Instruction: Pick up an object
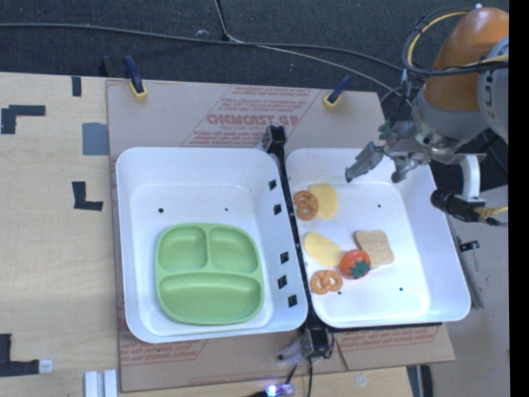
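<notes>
Six smooth plastic food pieces (340,240) in glossy right bin (430,284); claw (382,166) upper right, spread wide, holding nothing.

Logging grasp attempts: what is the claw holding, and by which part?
Nothing. The claw hangs open above the right bin, clear of the food pieces.

The arm (463,73) is grey metal with a broad, rounded orange band above the wrist, and thin yellow and black cables loop in an arc beside that band. Below the wrist sits a grey, blocky gripper (382,165) with two dark grey fingers (362,165), slim and angular in shape. A white, rounded bracket-like part and a short black cylinder with a small yellow-orange tip show at the arm's lower side.
</notes>
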